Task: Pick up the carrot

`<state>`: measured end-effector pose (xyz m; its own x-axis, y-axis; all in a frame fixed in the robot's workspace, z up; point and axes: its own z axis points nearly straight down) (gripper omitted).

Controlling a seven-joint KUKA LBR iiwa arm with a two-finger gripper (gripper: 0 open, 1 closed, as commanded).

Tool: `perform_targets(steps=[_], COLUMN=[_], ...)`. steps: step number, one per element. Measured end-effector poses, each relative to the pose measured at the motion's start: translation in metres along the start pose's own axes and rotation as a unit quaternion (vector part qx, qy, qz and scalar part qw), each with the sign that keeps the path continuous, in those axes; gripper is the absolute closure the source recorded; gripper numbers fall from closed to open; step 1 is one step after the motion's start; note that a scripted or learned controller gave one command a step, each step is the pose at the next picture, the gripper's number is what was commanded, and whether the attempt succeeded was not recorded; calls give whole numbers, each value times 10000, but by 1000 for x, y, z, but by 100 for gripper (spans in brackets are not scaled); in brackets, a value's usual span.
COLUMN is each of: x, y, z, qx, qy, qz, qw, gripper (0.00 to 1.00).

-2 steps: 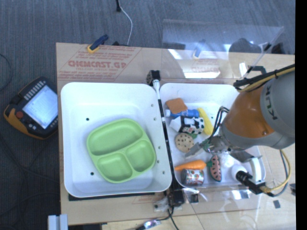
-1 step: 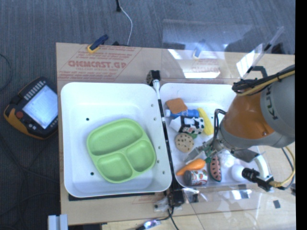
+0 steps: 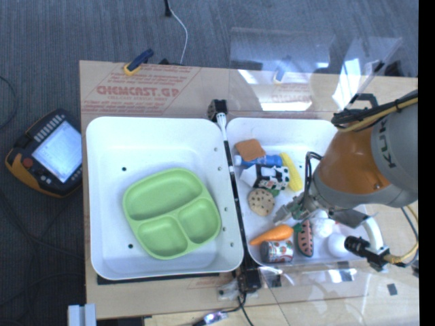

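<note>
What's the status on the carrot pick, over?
Hand low in the right bin, just above the carrot. Carrot lying in the bin, not held. Can and watermelon slice crowd it close.

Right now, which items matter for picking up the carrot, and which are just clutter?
Job in hand:
carrot, right bin
pincer, just above the carrot

Lying about:
green tray, left bin
cookie
can
watermelon slice
toy cow
corn cob
</note>
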<state>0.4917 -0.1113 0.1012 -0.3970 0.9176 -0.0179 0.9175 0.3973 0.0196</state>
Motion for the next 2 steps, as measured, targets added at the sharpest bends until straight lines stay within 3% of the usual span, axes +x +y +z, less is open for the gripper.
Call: perform_targets(steps=[1,2], x=[1,8], y=[0,1], z=[1,10], qx=[7,23], qy=[7,22], qz=[-2,1007], qw=[10000,9949], gripper=[0,0])
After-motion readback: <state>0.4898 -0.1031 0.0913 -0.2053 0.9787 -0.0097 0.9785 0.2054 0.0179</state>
